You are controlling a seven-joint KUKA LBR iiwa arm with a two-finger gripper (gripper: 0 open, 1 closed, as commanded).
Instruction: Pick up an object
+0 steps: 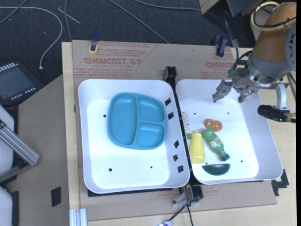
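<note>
The single fixed camera looked down at a slant from above the brown cardboard-covered tabletop (141, 55), far enough off to take in both shallow white plastic bins (94, 173) side by side. Dark carpeted floor (141, 8) showed beyond the far edge, and the grey-and-orange arm (275, 36) entered from the right.

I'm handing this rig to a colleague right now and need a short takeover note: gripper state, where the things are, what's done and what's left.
Gripper: open, holding nothing, hovering over the far part of the right bin.
Right bin holds a pretzel, a green bottle, a yellow bottle and a dark green bowl, all clustered toward its near left side.
Left bin holds a blue divided plate.
Done: nothing picked yet.
Left: descend on one object, grasp it, lift.
</note>
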